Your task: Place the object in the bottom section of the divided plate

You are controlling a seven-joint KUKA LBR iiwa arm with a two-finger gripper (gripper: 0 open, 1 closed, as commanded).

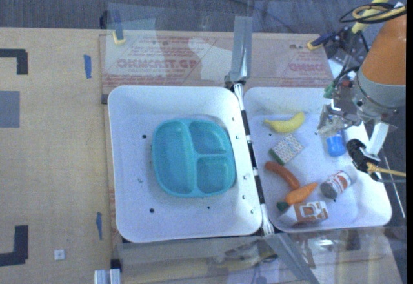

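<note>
White bin [129,147], teal divided plate [193,157]

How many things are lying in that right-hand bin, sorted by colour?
Yellow: 1, the banana
Orange or red: 3, the sausage, the carrot and the carton
Blue: 1, the blue item
Checkered: 1, the packet
Red and white: 1, the can
Total: 7

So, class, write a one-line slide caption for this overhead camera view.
End effector over the right bin of toy food; teal divided plate waits in the left bin.
</note>
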